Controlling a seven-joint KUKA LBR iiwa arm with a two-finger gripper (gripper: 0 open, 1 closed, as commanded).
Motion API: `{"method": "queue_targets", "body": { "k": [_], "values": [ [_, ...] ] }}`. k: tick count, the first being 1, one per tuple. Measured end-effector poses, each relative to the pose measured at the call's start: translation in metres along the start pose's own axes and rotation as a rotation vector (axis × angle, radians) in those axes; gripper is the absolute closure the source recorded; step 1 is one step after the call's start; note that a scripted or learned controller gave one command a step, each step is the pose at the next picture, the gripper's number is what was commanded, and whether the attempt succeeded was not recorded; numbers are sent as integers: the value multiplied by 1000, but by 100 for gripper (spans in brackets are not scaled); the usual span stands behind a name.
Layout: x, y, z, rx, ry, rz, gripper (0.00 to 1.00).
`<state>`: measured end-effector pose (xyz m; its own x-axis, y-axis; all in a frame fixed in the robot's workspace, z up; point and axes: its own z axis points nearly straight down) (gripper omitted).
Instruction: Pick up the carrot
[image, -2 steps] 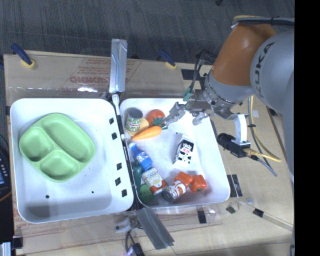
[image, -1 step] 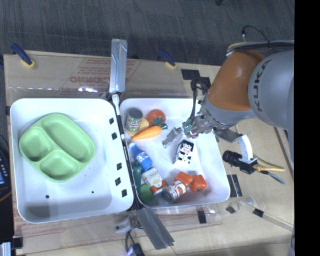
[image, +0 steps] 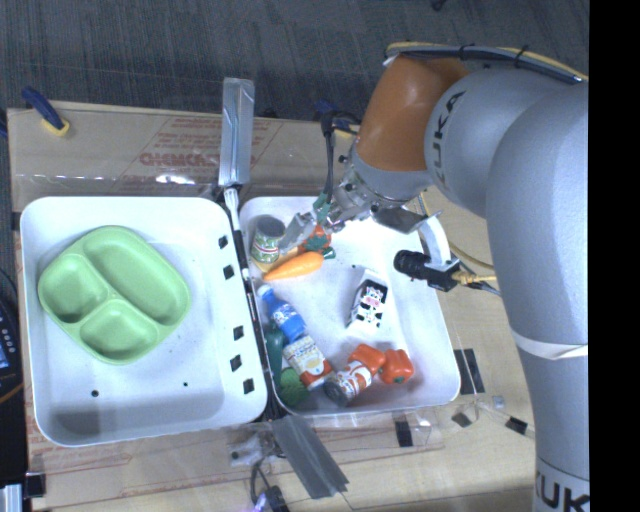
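With my gripper poised over the carrot at the right bin's upper left, grip state unreadable, I risk nudging the adjacent small can instead.

Gripper fingers seemingly obscured.

The carrot is an orange toy with a green leafy top, lying flat on the floor of the right-hand white bin, in its upper left part. It lies nearly level across the view, tilted slightly, its pointed tip toward the left wall and its green top up to the right.
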<state>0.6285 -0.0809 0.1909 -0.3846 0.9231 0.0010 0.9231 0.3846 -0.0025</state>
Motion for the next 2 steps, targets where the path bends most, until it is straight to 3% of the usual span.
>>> {"method": "queue_targets", "body": {
  "k": [1, 2],
  "values": [
    [-8, -37, 67, 2, 1, -44, 0],
    [-27, 20, 45, -2, -2, -20, 0]
  ]
}}
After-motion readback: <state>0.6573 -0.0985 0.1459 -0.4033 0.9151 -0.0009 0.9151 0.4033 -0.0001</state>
